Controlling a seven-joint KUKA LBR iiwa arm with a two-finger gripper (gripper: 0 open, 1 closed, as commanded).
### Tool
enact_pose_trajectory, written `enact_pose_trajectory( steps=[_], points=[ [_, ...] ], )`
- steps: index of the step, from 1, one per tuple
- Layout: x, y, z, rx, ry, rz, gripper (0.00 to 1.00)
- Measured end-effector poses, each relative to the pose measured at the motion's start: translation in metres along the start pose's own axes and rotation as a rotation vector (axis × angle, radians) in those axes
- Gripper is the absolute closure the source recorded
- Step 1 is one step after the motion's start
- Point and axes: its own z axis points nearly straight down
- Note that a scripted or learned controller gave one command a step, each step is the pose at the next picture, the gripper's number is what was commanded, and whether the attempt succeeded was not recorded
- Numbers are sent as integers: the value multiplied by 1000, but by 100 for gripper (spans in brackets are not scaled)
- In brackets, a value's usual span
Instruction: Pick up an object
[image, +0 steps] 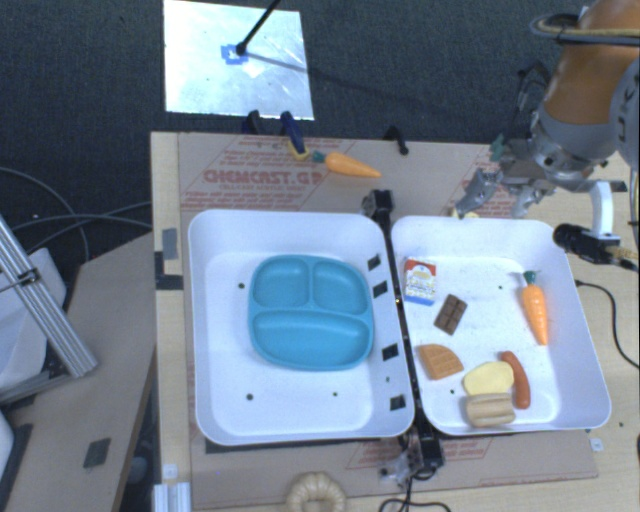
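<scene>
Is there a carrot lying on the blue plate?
No. The blue plate in the left bin holds nothing; one carrot lies in the right bin, another on the bench behind the bins.

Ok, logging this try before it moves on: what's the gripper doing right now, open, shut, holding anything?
Gripper: above the far rim of the right bin, nothing between its fingers; open or shut cannot be told.

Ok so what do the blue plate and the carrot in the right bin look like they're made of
Blue plate: likely moulded plastic, with a smooth, even matte colour and rounded compartment ridges. Carrot: probably toy plastic, uniform orange with a small green tip; rubber can't be ruled out.
</scene>
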Motion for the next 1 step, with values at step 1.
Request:
enact_pose_trajectory(
  steps=[1],
  points=[
    [0, 2, -7, -11, -1, -2, 0]
  ],
)
